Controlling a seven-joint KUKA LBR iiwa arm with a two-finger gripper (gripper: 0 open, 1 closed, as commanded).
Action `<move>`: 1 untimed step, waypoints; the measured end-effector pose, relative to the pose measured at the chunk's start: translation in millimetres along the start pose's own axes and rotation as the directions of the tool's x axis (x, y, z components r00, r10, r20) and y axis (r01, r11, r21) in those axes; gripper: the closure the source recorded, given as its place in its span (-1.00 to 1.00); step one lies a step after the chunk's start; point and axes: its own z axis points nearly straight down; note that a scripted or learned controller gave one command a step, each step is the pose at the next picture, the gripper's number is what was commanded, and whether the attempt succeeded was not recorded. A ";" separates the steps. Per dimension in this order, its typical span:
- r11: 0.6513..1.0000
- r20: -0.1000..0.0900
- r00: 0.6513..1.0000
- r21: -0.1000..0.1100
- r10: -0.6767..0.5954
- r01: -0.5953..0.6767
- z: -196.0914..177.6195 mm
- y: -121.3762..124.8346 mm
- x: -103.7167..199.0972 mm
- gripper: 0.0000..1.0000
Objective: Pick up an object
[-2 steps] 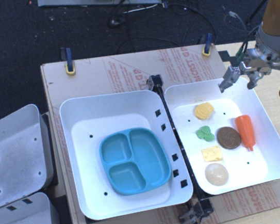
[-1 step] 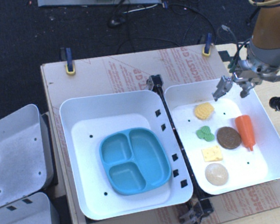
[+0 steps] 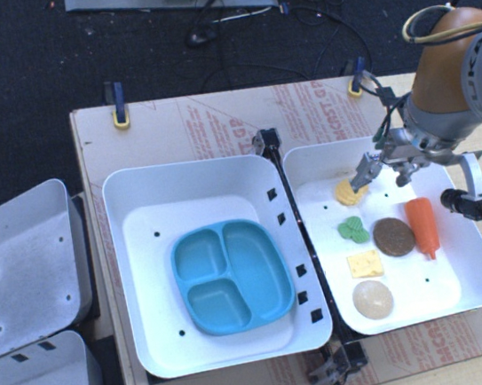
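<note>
gripper [image 3: 381, 170] spread wide w/ nothing between fingers, hovering by right bin's [image 3: 479, 286] far-left corner, just beside yellow round piece [image 3: 346, 193]. nothing lifted yet; grasp & lift left. carrot [image 3: 423, 224], brown disc [image 3: 394, 236] lie mid-bin.

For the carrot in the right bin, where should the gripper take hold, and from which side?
Probably across the middle of the carrot, coming from above. It lies flat with its long axis running up-down in the view, so the fingers should close on its long sides. The brown disc crowds its left side.

Tool [image 3: 384, 171] over right bin [image 3: 479, 286], toy foods, blue tray [image 3: 233, 275] left
</note>
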 end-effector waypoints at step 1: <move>1.000 0.001 1.000 -0.001 0.002 -0.002 53.6 -0.4 0.7 -1.00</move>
